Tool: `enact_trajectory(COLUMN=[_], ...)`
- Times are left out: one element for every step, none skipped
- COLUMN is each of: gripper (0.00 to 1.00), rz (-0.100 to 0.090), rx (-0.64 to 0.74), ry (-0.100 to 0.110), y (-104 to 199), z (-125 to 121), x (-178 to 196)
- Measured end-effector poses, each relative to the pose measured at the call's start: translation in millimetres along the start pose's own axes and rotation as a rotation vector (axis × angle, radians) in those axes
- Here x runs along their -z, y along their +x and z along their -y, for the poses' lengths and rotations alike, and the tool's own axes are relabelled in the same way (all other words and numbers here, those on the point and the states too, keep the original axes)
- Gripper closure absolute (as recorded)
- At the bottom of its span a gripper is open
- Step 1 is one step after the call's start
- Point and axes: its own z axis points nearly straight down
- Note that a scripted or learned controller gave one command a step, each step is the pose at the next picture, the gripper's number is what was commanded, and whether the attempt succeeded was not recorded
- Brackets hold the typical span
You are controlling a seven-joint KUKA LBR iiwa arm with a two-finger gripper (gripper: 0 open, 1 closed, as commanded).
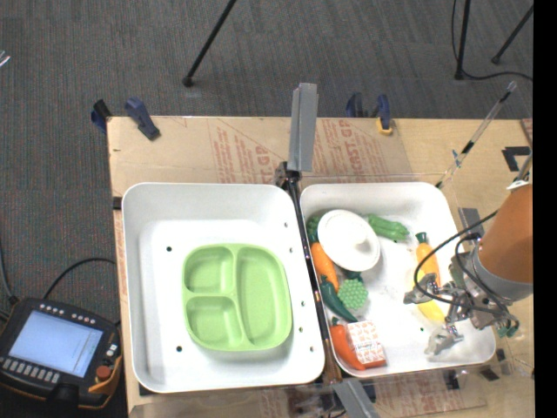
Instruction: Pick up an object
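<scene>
Objects for picking lie heaped in the right bin (435,200); the left bin (148,225) bears a smooth green divided plate (237,298) with rounded corners. Going rightward: an orange carrot (323,263), a round white lid (348,239), a bumpy green ball (352,294), a red and white carton (361,345), a yellow banana (426,277). Over the bin's near right corner hangs the metal gripper (448,332), fingers spread and holding nothing

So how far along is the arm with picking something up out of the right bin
Nothing looks picked yet. The end effector hangs low over the right bin near its right wall, beside a yellow item, with nothing visibly between its fingers. Still left: closing on one item and lifting it clear. The orange carrot, white lid and red box lie in the bin.
</scene>
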Motion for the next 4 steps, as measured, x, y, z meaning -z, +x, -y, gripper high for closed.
enact_trajectory(gripper=[1.0, 1.0, 0.0, 0.0], rz=[0.002, 0.003, 0.004, 0.006], rx=[0.007, -0.067, -0.066, -0.135], ry=[-0.001, 0.002, 0.003, 0.003], y=[-1.7, -125.8, -126.0, -140.8], z=[-1.9, 14.1, 14.3, -1.3], x=[9.4, -8.2, -7.7, -7.0])
